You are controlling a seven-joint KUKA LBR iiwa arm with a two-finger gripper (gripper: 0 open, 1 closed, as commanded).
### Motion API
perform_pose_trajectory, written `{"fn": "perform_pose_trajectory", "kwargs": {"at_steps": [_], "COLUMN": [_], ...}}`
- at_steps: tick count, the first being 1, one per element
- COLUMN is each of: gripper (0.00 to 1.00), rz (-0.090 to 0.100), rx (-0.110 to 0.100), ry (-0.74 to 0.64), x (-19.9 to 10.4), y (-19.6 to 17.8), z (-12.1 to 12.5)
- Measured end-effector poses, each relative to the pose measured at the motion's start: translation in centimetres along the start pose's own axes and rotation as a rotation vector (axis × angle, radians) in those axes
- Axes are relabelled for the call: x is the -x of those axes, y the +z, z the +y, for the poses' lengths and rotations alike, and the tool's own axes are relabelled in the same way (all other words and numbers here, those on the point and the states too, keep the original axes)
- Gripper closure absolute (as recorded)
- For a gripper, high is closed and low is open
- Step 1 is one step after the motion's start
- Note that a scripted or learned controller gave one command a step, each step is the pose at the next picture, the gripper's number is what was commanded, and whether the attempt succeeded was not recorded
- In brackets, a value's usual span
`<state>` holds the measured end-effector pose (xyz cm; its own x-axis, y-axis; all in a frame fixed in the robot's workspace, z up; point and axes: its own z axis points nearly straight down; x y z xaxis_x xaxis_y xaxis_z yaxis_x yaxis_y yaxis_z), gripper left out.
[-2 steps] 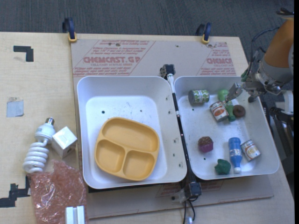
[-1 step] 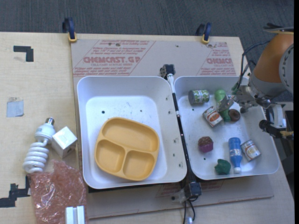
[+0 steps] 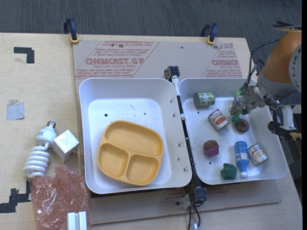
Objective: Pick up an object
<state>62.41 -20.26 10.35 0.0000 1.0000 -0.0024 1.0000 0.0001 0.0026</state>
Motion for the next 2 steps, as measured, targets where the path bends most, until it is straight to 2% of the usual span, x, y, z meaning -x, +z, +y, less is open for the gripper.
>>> {"fn": "perform_pose_trajectory", "kwargs": {"at_steps": [1, 2], "gripper": [1.0, 1.0], "rz": [0.002, 0.002], "rx": [-0.003, -0.003], "ry": [-0.001, -0.001], "x": [-8.4, -12.1], "y": [-7.5, -10.4], "z": [-3.2, -6.5]}}
